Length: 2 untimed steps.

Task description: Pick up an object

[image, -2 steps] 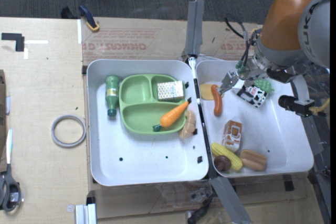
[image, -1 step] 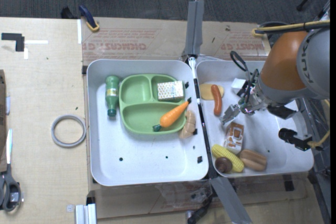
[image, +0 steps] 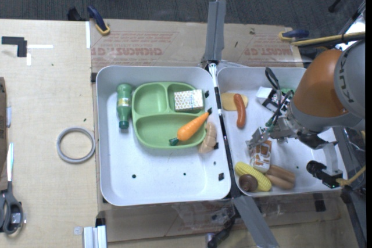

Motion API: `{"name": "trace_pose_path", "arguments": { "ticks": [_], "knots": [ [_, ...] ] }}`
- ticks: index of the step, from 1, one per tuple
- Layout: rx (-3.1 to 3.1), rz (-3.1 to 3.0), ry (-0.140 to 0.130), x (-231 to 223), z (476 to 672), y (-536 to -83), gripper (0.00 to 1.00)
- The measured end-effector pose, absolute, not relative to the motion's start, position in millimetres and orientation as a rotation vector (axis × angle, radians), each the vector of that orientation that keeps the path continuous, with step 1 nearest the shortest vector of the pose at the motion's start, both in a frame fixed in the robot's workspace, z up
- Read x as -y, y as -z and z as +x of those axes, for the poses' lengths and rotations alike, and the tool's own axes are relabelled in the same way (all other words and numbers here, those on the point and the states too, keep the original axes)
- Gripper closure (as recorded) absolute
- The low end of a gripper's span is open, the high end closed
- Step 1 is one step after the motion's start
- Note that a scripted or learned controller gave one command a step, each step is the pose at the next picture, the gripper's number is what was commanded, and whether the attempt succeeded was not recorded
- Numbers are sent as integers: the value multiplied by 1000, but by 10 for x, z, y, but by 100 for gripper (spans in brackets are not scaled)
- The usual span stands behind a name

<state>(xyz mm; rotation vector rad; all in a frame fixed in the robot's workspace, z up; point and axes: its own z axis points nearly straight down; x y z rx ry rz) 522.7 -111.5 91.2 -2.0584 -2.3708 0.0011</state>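
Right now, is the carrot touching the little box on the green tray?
Apart. The camera view shows green tray between the carrot and box.

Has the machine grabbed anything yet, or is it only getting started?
Nothing looks lifted yet. The gripper is down in the right bin, right above a small brown packet, with corn and a hot dog lying nearby. Closing on something and raising it remains.

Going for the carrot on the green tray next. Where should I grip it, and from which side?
Grip the carrot across its thick orange middle, coming straight down from above. It lies flat and slanted on the green tray, green tip toward the tray's front rim, so close the end effector across its narrow width. The box sits close behind, so stay mid-body.
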Motion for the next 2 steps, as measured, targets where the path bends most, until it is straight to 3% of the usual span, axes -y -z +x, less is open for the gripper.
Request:
{"name": "trace_pose_path", "arguments": {
  "ticks": [1,2],
  "knots": [
    [2375,-2054,-2,1064,5040,-912,0],
    [2373,-2060,0,1077,5052,-1010,100]
  ]
}}
